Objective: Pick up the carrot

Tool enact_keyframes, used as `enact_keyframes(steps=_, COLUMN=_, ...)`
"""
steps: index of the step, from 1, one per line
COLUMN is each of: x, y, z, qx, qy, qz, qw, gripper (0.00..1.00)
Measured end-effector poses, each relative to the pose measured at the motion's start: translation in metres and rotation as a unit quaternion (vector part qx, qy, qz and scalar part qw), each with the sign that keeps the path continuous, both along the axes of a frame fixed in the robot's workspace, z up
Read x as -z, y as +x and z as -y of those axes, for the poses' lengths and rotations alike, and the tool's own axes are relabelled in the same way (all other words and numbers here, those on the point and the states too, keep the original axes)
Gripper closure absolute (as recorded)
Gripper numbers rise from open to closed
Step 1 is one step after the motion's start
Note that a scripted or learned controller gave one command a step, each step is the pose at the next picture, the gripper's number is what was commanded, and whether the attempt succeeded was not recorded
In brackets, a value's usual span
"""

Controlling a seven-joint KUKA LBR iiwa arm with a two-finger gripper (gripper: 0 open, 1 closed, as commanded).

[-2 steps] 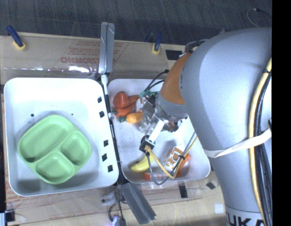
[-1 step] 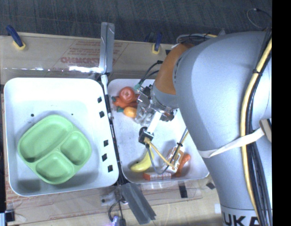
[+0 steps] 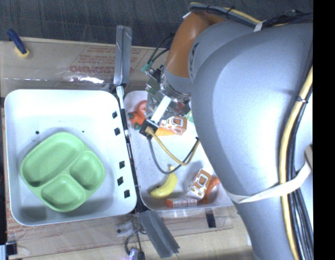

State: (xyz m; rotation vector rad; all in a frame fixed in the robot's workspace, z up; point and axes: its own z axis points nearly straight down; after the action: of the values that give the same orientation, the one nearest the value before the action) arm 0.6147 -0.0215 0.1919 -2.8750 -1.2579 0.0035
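My gripper (image 3: 156,108) hangs low over the far left part of the right bin (image 3: 156,207), below the orange wrist band. Its fingertips are hidden by the wrist and its bracket. An orange tapered piece, which I take for the carrot (image 3: 164,132), pokes out just below and right of the gripper, beside a small white and orange carton (image 3: 177,124). A red and orange round thing with a bit of green (image 3: 139,114) lies just left of the gripper against the bin wall. I see nothing clearly held between the fingers.
The left bin (image 3: 15,107) holds a green divided plate (image 3: 62,171). In the right bin's near part lie a yellow banana (image 3: 165,186), a second orange and white carton (image 3: 200,183) and a red tube (image 3: 181,202). The grey arm covers the bin's right side.
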Motion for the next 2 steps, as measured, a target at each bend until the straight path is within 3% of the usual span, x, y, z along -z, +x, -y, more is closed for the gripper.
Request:
enact_keyframes(steps=1, x=0.001, y=0.000, z=0.000, qx=0.000, qy=0.0000, qz=-0.001, qw=1.0000, gripper=0.00)
enact_keyframes(steps=2, x=0.001, y=-0.051, z=-0.082, qx=-0.027, qy=-0.0001, qz=-0.002, qw=0.9996, gripper=0.00)
